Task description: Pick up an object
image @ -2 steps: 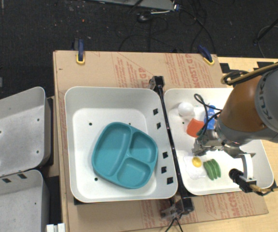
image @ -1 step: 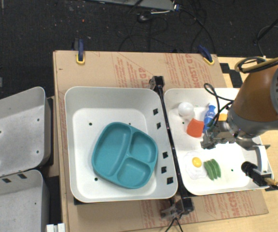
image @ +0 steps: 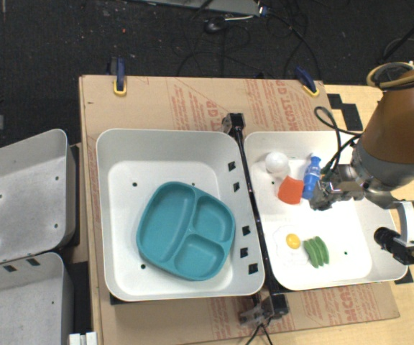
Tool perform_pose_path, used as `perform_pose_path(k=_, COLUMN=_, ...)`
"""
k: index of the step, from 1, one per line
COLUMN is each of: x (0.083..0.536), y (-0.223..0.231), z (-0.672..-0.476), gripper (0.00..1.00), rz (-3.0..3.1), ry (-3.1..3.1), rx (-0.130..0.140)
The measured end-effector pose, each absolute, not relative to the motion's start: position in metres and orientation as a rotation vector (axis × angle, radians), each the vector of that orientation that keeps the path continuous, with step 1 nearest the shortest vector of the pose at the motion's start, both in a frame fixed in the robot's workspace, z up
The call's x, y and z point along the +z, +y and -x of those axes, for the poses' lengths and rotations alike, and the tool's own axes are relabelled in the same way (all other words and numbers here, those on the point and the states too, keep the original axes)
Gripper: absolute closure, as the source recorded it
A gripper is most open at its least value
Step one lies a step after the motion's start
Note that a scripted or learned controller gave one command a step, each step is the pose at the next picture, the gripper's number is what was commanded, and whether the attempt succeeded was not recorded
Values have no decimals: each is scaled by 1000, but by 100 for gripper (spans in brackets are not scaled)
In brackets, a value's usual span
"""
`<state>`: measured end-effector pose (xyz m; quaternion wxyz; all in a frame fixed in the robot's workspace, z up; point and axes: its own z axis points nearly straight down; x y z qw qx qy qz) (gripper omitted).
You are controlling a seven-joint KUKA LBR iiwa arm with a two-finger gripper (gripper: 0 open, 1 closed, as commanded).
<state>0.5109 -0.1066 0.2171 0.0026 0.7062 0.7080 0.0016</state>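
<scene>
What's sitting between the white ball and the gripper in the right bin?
In the camera view, the upright blue plastic bottle stands between the white ball and the gripper.

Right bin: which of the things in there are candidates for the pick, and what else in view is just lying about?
Candidates, right bin:
- blue bottle, beside the gripper
- orange block
- white ball
- yellow piece
- green pod

Lying about:
- teal divided tray in the left bin
- blue clamps on the board edge
</scene>
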Motion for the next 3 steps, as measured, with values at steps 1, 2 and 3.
perform_pose_path(k=1, x=210, y=-51, z=-509, gripper=100, rz=-2214, ry=2232, rx=1)
perform_pose_path(k=2, x=210, y=11, z=-505, gripper=100, rz=-2214, ry=2232, rx=1)
perform_pose_path(k=3, x=224, y=73, z=-505, gripper=100, rz=-2212, ry=2232, rx=2)
